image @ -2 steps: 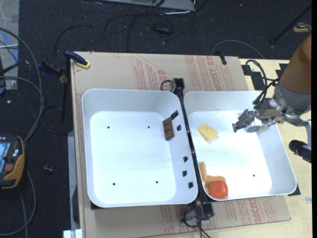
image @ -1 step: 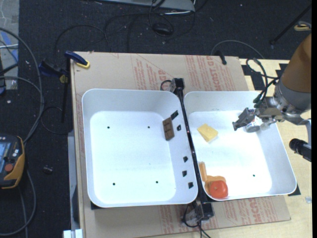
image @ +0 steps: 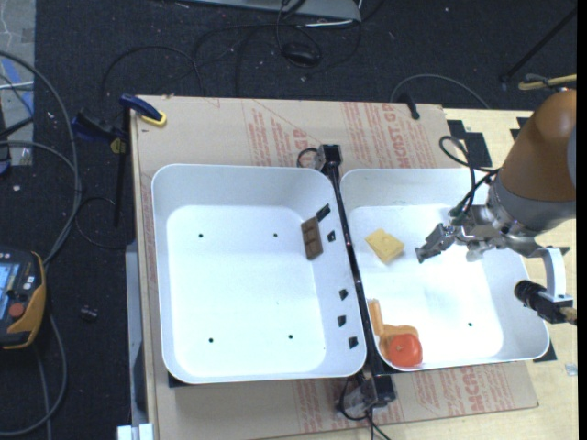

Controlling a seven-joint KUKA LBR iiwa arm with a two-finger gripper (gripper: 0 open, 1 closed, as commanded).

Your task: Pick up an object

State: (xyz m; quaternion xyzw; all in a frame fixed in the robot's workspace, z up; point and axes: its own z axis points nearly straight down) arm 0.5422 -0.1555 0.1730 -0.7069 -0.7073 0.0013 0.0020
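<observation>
Yellow block [image: 385, 246] sits just left of the pincer [image: 431, 248], untouched.
Pincer grip unreadable here; a descent right of centre could nudge the block away.

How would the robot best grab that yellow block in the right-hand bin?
Probably from straight above, with the fingers closing across the narrower sides of the yellow block. It lies flat on the bin floor with open space around it, close to the gripper.
</observation>
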